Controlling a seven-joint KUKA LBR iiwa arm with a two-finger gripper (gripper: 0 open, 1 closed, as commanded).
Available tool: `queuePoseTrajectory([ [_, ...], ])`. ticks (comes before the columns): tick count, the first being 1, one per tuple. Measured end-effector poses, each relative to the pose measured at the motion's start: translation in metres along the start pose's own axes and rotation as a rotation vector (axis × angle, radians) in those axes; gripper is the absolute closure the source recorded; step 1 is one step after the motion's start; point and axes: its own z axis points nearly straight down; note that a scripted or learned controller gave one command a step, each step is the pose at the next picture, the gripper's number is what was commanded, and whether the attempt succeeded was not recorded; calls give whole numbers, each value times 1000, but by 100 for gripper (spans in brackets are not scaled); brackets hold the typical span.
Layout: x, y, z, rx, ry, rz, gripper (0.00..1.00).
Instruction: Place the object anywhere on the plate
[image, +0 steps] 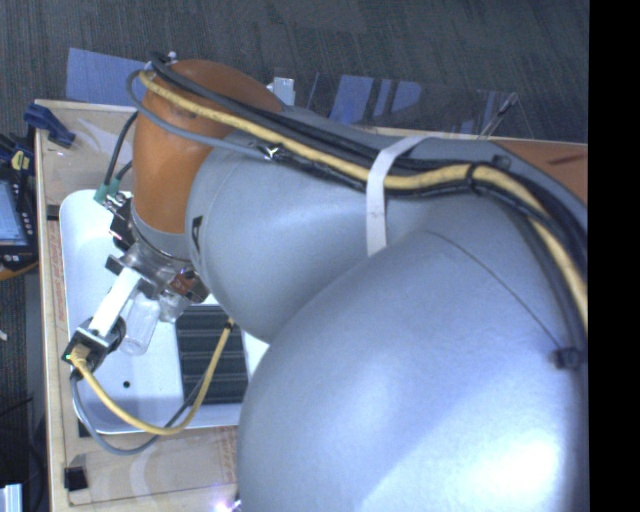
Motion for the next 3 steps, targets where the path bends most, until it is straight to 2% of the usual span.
queuePoseTrajectory([
  [1, -33, 14, -76, -11, 12, -91, 100],
  [2, -93, 53, -16, -9, 8, -334, 100],
  [3, -56, 19, 63, -8, 5, -110, 100],
])
